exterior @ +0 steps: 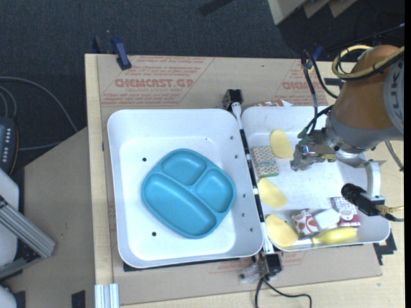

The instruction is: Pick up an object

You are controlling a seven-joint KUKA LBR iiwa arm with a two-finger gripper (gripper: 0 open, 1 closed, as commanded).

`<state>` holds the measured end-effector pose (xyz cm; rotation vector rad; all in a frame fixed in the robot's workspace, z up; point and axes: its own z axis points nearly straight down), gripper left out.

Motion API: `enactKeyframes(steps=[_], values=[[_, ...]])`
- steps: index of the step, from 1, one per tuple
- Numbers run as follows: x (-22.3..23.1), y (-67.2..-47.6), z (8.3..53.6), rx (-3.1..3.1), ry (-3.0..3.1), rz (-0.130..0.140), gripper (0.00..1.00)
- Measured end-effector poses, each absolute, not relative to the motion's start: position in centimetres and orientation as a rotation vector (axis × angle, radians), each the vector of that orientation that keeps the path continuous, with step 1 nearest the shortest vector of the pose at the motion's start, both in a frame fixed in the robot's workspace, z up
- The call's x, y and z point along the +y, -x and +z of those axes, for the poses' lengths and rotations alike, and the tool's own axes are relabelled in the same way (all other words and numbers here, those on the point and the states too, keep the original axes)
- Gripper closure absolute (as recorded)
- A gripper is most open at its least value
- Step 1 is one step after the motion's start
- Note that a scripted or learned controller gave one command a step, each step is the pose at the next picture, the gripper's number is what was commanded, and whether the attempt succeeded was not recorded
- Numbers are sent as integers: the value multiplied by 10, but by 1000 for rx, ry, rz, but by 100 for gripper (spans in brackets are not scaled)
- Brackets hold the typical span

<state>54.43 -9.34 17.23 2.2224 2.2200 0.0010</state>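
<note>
**Arm low over the right bin, gripper beside the upper yellow piece**

We log two shallow white plastic bins, glossy and round-cornered, side by side on a brown cardboard sheet (160, 82) with red print. The left bin (128, 133) holds one smooth blue divided plate (187, 192), a rounded form with three compartments, lying tilted in the bin's middle.

The right bin (282, 115) carries the loose items. We count three pale yellow, rounded, waxy-looking pieces: one upper yellow piece (280, 144) at about 11 o'clock in the bin, a middle yellow piece (271, 194) at 9 o'clock against the left wall, and a lower yellow piece (281, 231) at 7 o'clock. A small patterned packet (264, 161), flat and rectangular, lies between the upper and middle pieces. Along the 6 o'clock edge lie a red-and-white wrapper (304, 223) and a long yellow banana-like shape (335, 236); a second red-and-white packet (345, 210) sits at 5 o'clock.

The grey arm with its orange band (363, 101) reaches in from 3 o'clock. The gripper (303, 158), dark metal, sits near the bin's centre. We cannot tell its opening, and we see nothing between its tips. The upper yellow piece lies just beside it at its 10 o'clock; whether they touch we cannot tell.
</note>
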Motion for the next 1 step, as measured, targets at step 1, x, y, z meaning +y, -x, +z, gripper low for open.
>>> enactKeyframes(steps=[1], values=[[-93,-544,172,2221,-2223,0,0]])
